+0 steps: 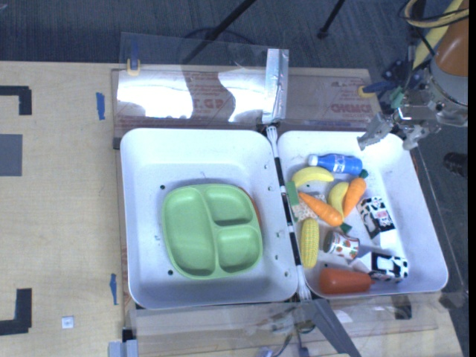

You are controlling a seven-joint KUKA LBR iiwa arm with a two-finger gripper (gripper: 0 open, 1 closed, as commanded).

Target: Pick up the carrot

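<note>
An orange carrot (pixel 322 208) lies slantwise in the middle of the right bin (pixel 428 222), its green end pointing up-left near the banana (pixel 312 175). A second, shorter orange carrot (pixel 355 193) lies just right of it, leaning against a yellow lemon (pixel 338 195). My gripper (pixel 390 138) hangs above the right bin's far right corner, up and to the right of both carrots and apart from them. Its fingers are open with nothing between them.
The right bin also holds a blue bottle (pixel 336 163), a corn cob (pixel 309 241), a small can (pixel 343 248), two cow-patterned cartons (pixel 377 216), and a red pepper (pixel 344 280). A green divided plate (pixel 213 230) lies in the left bin (pixel 141 199). A clear panel (pixel 195 80) stands behind.
</note>
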